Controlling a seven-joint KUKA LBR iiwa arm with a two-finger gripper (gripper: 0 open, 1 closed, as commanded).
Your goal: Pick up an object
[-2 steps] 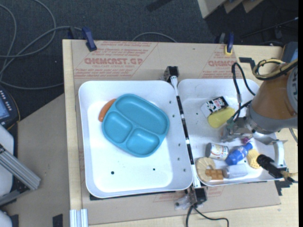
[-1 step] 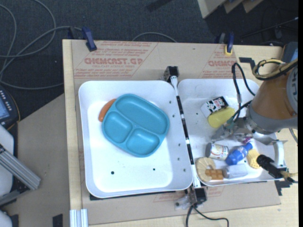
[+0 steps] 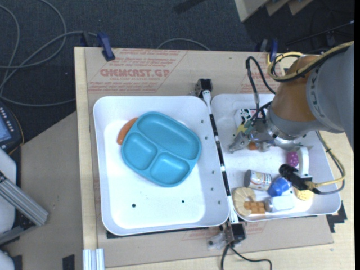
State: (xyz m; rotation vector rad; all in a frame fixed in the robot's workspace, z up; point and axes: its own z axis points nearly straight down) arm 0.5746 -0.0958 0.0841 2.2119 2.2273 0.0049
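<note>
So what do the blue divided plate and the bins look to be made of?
The blue divided plate looks like moulded plastic: even colour, soft sheen, rounded compartments. The left bin and the right bin look like thin white plastic, smooth and slightly glossy, though coated metal cannot be ruled out.

A blue divided plate (image 3: 161, 148) with 3 compartments is seen lying flat in the left bin, an orange object (image 3: 124, 130) partly hidden under its left edge. Small toys are clustered in the right bin: a small can (image 3: 259, 179), a waffle-like piece (image 3: 251, 202), a purple item (image 3: 292, 158).
</note>
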